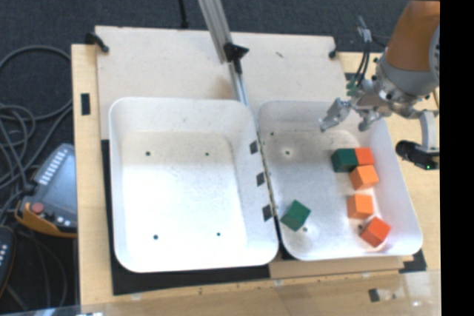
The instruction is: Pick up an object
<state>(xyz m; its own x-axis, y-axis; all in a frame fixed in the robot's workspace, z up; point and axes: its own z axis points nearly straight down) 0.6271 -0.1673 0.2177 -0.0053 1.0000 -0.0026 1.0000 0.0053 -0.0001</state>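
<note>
We hold our claw (pixel 352 115) spread and empty above the right bin's (pixel 311 251) far edge, blocks (pixel 363 177) lying nearer, ready to descend.

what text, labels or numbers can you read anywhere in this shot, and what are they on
No text, label or number can be read.
The handheld pendant left of the bench has rows of keys, too small and blurred to read.
The green blocks and orange blocks in the right bin have plain faces.
The gripper shows no marking.
</note>
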